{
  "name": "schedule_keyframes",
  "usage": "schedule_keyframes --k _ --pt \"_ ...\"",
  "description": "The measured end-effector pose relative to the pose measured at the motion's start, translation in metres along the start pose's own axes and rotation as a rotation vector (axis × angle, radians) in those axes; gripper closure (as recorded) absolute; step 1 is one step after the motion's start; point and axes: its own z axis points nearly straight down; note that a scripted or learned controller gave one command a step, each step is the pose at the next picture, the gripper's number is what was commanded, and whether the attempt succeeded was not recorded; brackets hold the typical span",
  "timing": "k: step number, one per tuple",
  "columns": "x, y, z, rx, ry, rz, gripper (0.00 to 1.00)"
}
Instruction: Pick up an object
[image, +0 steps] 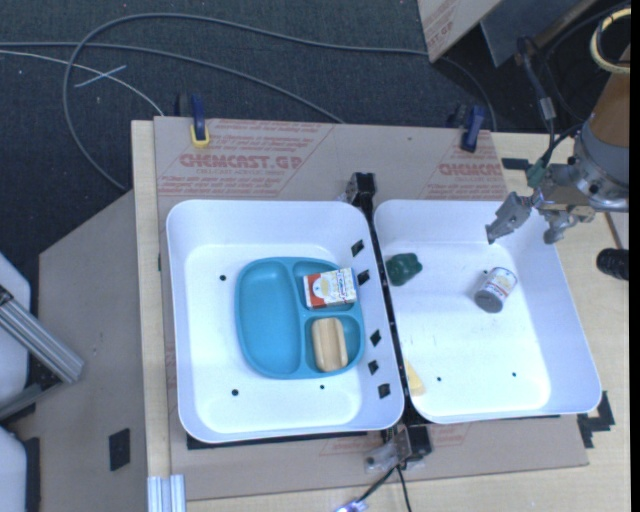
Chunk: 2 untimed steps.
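**Lining up over the small can before going down**

Hanging above the far right edge of the right bin (560, 300), the gripper (530, 222) has its two fingers spread wide, with nothing between them. The nearest thing to pick is a small grey can (495, 289), lying on its side on the bin floor, a little nearer to the camera than the gripper and apart from it. A dark green object (404, 267) lies near the divider, well apart. In my judgement, the arm should first center over the can, turn the fingers across its round body, then descend; otherwise it may roll away. The blue tray (268, 318) in the left bin (200, 400) holds a small carton (331, 288) and a tan block (329, 343).
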Motion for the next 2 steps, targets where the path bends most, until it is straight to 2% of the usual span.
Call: schedule_keyframes --k 1,2 --pt "0.0 0.002 -0.006 -0.012 -0.002 -0.003 0.0" --pt "0.002 0.005 0.056 -0.005 0.0 -0.002 0.0"
